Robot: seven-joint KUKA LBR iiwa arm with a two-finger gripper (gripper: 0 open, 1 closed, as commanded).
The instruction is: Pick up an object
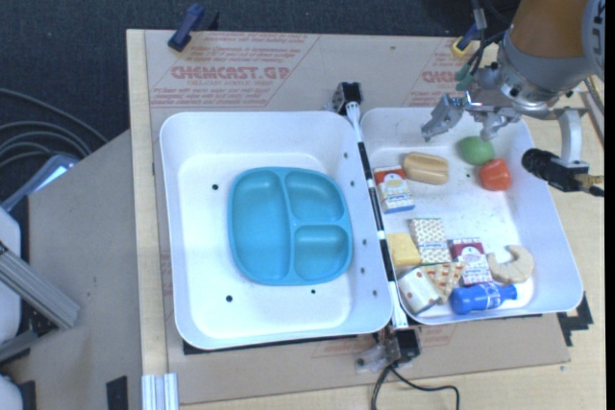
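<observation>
My gripper hangs over the far end of the right bin, its fingers spread apart with nothing between them. Just below it lies a green ball, with a red tomato-like piece to its right and a tan bread roll to its left. Nearer the front lie a small white carton, a patterned cracker box, a yellow cheese block, a red box, a pale curved pastry, a pizza slice and a blue bottle.
The left bin holds a blue divided plate. A black divider with clamps runs between the bins. A black part of the arm juts over the right bin's right rim. A blue clip lies on the bench's far left corner.
</observation>
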